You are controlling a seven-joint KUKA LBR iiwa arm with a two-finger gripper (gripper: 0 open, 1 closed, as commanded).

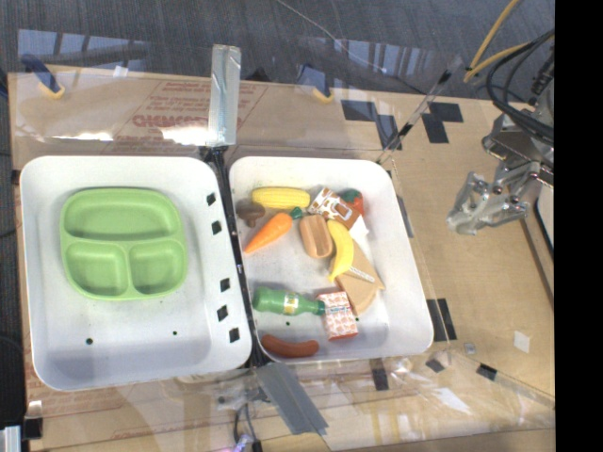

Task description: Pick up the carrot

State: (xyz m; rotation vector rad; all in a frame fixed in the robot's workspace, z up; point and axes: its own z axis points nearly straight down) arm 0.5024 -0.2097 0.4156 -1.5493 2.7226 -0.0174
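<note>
The end effector (490, 203) hangs over the bare surface (471, 281) to the right of the right bin (407, 281), well apart from its contents; whether it is open or closed cannot be told. The carrot (268, 233) lies in the right bin's upper left part, near a corn cob (280, 197) and a banana (340, 250). Red printing on the cardboard (113, 111) behind the bins is too blurred to read. The left bin (38, 281) holds a green divided tray (122, 242).

Silvery metal fingers (476, 207), black cables
</note>
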